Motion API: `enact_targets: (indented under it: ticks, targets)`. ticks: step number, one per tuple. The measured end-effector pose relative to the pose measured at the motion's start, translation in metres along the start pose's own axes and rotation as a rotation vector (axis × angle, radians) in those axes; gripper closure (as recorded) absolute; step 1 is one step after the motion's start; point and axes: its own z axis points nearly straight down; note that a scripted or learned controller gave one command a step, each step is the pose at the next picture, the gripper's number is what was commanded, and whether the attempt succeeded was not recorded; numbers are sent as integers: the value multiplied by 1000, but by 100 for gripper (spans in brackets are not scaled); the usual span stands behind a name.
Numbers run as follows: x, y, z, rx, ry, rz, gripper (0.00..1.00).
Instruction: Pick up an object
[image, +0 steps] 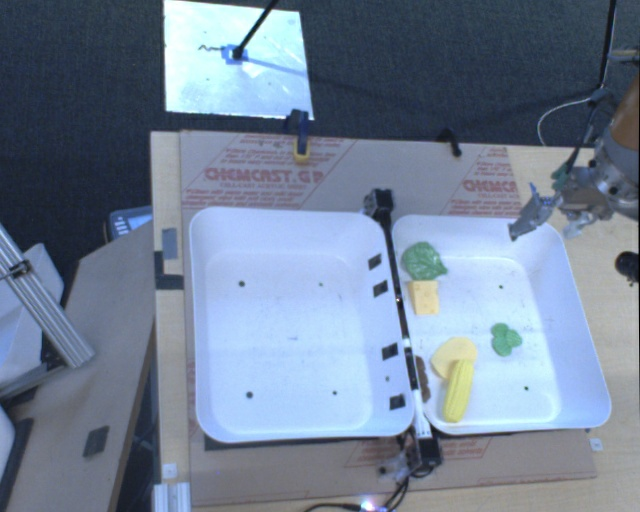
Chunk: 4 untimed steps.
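Note:
The right bin holds a green leafy piece, a pale yellow block, a small green broccoli-like piece, a yellow rounded piece and a yellow corn cob. My gripper hangs at the far right, above the back right corner of the right bin, its two fingers spread apart with nothing between them. It is well away from all the objects.
The left bin lies beside the right one, joined by a black clip strip. A shiny metal plate lies at the back. A yellow and blue clamp sits on the board's back edge.

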Motion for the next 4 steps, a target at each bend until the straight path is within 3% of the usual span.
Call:
enact_targets:
  ticks: [1, 2, 3, 4]
  targets:
    - [0, 1, -12, -5, -1, -4, 100]
    - [17, -41, -249, -20, -5, -3, 100]
    - [39, -96, -102, 15, 5, 3, 100]
    - [160, -101, -177, -9, 4, -14, 100]
